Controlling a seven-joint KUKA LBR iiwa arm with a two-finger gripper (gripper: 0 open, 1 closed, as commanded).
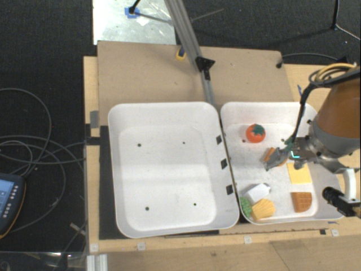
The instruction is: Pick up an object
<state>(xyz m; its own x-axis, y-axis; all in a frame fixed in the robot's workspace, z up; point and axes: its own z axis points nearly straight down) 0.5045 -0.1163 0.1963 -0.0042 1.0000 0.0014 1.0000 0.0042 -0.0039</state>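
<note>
gripper [274,160] low in right bin [271,110]; grip state unclear | tomato [255,132] near

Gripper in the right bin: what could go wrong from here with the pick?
1. The gripper sits low among several small items, beside an orange piece; it may only push that piece aside.
2. The yellow block lies close under the wrist, so it may get knocked.
3. The tomato is round and may roll if bumped.
</note>
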